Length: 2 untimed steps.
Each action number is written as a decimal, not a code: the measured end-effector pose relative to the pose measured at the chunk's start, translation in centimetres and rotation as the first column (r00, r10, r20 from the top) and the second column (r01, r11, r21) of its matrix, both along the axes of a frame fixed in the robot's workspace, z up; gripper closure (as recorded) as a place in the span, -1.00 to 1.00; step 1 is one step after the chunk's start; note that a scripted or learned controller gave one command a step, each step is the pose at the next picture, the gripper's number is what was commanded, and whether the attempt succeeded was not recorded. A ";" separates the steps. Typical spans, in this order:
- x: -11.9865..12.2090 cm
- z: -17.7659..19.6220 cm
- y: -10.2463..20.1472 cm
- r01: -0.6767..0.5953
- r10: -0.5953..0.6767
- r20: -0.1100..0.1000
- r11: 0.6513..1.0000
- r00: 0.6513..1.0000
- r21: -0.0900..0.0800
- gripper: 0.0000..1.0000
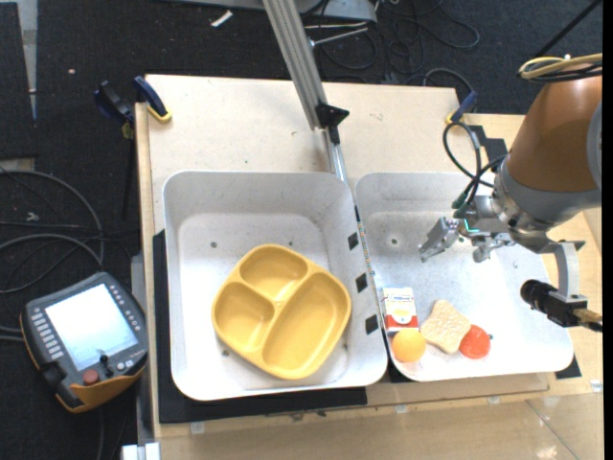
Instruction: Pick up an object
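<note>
My gripper (458, 241) hangs over the back half of the right bin (536, 290), its two grey fingers spread apart with nothing between them. Along the bin's front edge lie a small white and red carton (398, 305), an orange ball (408, 345), a tan cracker-like piece (445, 326) and a red strawberry-like object (475, 342). These lie well below and in front of the gripper. A yellow divided plate (281, 310) rests in the left bin (192, 218).
A slanted metal pole (299, 51) rises from the back of the bench between the bins. A teach pendant (84, 338) lies on the floor to the left. Cables run from the arm's wrist (556, 151) on the right.
</note>
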State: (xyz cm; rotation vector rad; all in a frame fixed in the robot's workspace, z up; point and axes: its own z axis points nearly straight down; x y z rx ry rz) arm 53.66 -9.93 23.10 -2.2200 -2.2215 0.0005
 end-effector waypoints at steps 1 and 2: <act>-0.2 -6.4 0.3 0.001 -0.001 -0.006 1.000 1.000 0.000 -1.00; 0.2 -12.5 0.3 0.003 -0.003 0.003 1.000 1.000 0.000 -1.00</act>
